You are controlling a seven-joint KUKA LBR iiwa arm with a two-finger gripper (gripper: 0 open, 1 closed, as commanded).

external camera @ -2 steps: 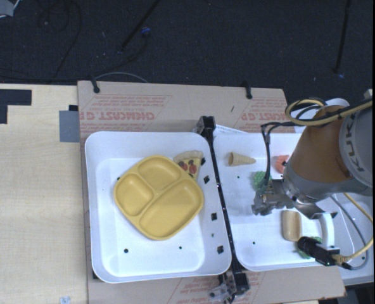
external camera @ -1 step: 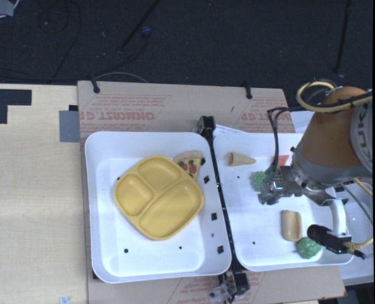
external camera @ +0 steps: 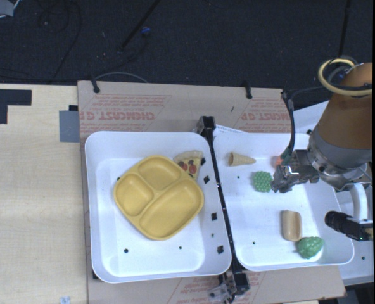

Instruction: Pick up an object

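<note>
Overhead, slanted view of the worktop (external camera: 29, 201) carrying two shallow white bins set side by side on a cardboard sheet (external camera: 175, 109). The left bin (external camera: 105, 258) contains a yellow divided plate (external camera: 159, 197), lying tilted, with a toy pizza slice (external camera: 189, 163) touching its upper right rim. The right bin (external camera: 257, 246) contains four small objects: a tan cone (external camera: 241, 159) lying on its side near the upper left; a green knobbly ball (external camera: 261, 181) below and to the right of the cone; a tan, rounded block (external camera: 291, 225) lower in the bin; and a second green lump (external camera: 310, 247) just beside that block, near the lower right corner. The arm (external camera: 346, 119) enters from the right, its orange band above a grey wrist. The hand (external camera: 284, 179) sits low over the right bin, just beside the green knobbly ball on its right side; whether they touch cannot be told. Whether the hand is spread or pressed together cannot be told from this angle, and no object is visibly held.
</note>
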